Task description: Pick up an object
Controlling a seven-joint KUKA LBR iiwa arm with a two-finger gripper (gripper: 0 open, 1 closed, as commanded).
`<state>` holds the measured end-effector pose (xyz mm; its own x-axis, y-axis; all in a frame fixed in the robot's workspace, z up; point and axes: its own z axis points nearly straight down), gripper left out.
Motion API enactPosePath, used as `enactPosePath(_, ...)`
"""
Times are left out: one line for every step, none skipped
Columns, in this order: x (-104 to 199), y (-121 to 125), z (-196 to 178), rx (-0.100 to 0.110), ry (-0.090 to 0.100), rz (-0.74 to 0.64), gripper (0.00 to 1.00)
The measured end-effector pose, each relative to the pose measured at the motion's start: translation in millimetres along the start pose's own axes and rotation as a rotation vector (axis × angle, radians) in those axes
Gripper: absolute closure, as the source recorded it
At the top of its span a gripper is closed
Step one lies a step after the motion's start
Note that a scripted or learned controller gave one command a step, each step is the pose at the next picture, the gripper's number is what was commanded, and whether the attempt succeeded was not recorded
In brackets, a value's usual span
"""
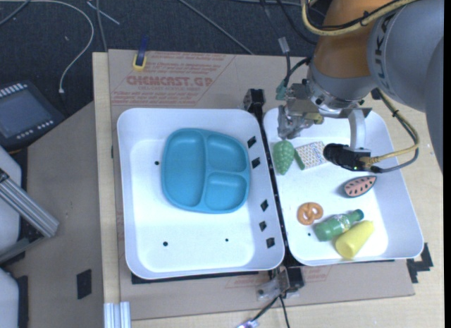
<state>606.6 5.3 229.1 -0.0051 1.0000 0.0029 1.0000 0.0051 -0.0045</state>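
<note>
Nearest the front rim of the right bin (402,199) lie a yellow piece (354,240) and a green bottle (337,225), touching, with a small pretzel (309,213) just beside them and a watermelon slice (360,185) a little further back. All the loose pieces sit in this bin, presumably so the arm can choose among them; the left bin (141,199) carries a blue divided plate (206,171). From where I stand the gripper (290,130) hangs low at the bin's back left, directly over a green strawberry-like piece (283,156) and beside a checkered cracker (309,154). That green piece looks like the intended target. How far the jaws stand apart I cannot tell, and nothing is visibly held.
</note>
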Motion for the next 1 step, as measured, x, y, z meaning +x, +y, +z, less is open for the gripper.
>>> enactPosePath(44.1,-11.9,-5.3,-0.002,0.000,-0.001,1.00)
